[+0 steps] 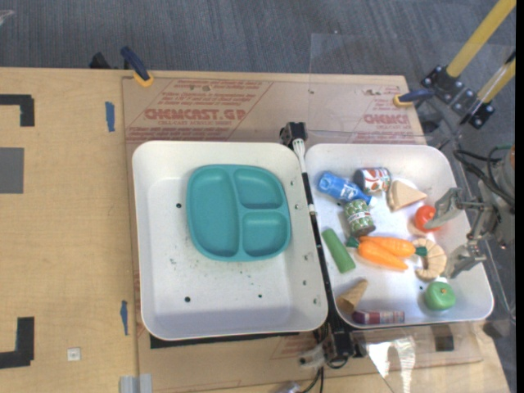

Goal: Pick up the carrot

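The orange plastic carrot [386, 251] lies mid-bin in the right white bin [470, 301], beside a green pod [337, 250]. We would descend squarely across its width. The metal claw [460, 232], near the bin's right edge, appears spread open and holding nothing.

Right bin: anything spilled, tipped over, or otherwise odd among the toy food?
Nothing is spilled over the right bin's rim. The pieces lie in a loose jumble: the carrot on its side, the small jar tilted. The teal plate sits in the left bin.
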Available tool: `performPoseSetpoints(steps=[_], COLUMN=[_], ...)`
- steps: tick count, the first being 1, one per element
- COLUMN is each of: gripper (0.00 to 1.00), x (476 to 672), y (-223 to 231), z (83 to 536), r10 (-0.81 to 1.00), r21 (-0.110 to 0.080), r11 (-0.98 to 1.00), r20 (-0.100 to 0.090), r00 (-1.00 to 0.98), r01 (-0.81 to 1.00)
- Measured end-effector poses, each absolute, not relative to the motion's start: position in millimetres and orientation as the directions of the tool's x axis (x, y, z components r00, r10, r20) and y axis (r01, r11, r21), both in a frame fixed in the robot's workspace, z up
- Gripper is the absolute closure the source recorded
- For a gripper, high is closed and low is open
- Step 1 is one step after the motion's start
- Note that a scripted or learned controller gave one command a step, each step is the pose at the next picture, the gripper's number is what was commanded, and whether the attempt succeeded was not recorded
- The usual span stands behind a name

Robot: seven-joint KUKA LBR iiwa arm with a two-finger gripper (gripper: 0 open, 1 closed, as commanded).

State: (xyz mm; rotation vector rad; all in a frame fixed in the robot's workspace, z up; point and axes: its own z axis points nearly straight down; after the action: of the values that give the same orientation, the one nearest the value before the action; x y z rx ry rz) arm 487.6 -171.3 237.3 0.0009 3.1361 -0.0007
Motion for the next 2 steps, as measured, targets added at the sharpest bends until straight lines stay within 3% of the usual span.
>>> performPoseSetpoints(steps=[1, 2], gripper=[0.0, 0.0], x=[483.5, 549.8], y=[-159.0, -91.9], z=[102.9, 90.9], r10=[-0.163, -0.037], r21=[-0.004, -0.001], r11=[0.987, 0.999], r20=[-0.011, -0.02], r00=[-0.987, -0.999], r01=[-0.163, -0.037])
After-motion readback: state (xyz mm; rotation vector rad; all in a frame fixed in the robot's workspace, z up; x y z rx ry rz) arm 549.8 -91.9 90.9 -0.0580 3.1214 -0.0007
